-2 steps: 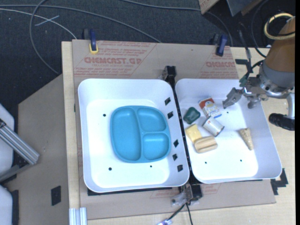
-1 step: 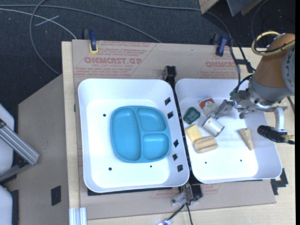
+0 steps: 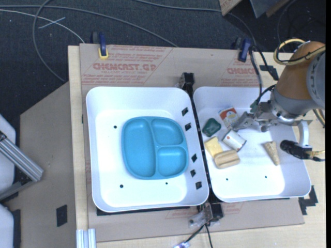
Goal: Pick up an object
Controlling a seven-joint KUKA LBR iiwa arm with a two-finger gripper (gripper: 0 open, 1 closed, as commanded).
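My gripper (image 3: 239,124) reaches in from the right over the right bin (image 3: 295,187), low above a cluster of small objects. Just below its tip lies a small white and silver piece (image 3: 234,140). A dark green piece (image 3: 211,126) sits to its left, and a red and white item (image 3: 227,113) lies just behind it. A yellow block (image 3: 212,146) and a tan roll (image 3: 226,160) lie toward the front left of that bin. Alone on the right rests a tan wedge (image 3: 271,153). I see nothing held.
The left bin (image 3: 103,190) holds a blue divided plate (image 3: 154,146). A black-clipped divider (image 3: 194,138) separates the two bins. The arm's orange band (image 3: 297,74) rises over the right bin's back right corner. Cables trail across the dark floor behind the bench.
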